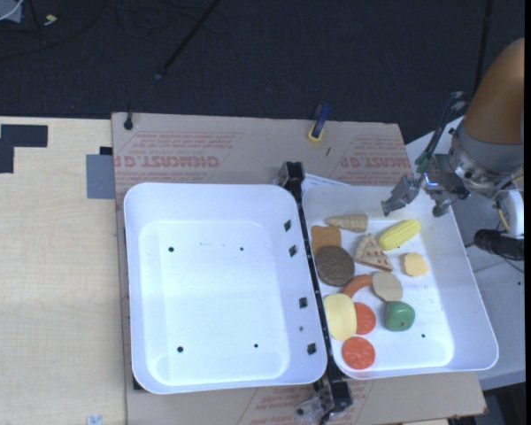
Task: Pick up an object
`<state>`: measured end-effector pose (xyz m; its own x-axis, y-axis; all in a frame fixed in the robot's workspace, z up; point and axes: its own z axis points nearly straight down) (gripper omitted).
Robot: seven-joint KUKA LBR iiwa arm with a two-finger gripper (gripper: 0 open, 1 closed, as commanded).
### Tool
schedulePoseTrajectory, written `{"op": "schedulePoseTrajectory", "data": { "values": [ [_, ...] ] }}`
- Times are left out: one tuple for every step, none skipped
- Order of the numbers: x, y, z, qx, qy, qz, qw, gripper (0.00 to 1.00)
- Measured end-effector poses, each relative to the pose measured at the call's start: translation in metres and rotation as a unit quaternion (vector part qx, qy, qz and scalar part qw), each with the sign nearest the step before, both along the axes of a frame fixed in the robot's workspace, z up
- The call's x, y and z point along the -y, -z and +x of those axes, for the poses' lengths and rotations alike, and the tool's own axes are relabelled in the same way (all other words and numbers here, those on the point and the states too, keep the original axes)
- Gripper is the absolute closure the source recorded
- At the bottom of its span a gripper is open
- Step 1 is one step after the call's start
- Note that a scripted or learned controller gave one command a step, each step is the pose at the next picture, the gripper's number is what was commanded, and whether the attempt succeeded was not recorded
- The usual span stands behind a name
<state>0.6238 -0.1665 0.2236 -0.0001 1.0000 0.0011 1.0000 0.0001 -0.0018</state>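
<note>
The right bin (pixel 460 326) holds several toy foods. Among them are a yellow corn cob (pixel 398 234), a brown round cookie (pixel 334 265), a pale wedge (pixel 372 253), a small yellow cube (pixel 414 264), a green ball (pixel 398 315), a yellow lemon shape (pixel 340 315) and an orange disc (pixel 358 353). My gripper (pixel 417 204) hovers over the bin's far right corner, just above and behind the corn cob. It is open with nothing between its fingers.
The left bin (pixel 150 237) sits beside the right one, with a black hinge strip (pixel 303 264) between them. Both rest on a cardboard sheet (pixel 212 153) on the wooden bench. A blue and yellow clip (pixel 318 124) stands at the cardboard's far edge.
</note>
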Motion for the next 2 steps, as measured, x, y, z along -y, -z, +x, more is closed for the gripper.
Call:
{"op": "schedulePoseTrajectory", "data": {
  "values": [
    [0.043,0.127,0.016,-0.002,0.001,0.0005,1.0,0.0],
    [0.049,-0.027,0.021,0.006,0.001,-0.0022,1.0,0.0]
  ]
}}
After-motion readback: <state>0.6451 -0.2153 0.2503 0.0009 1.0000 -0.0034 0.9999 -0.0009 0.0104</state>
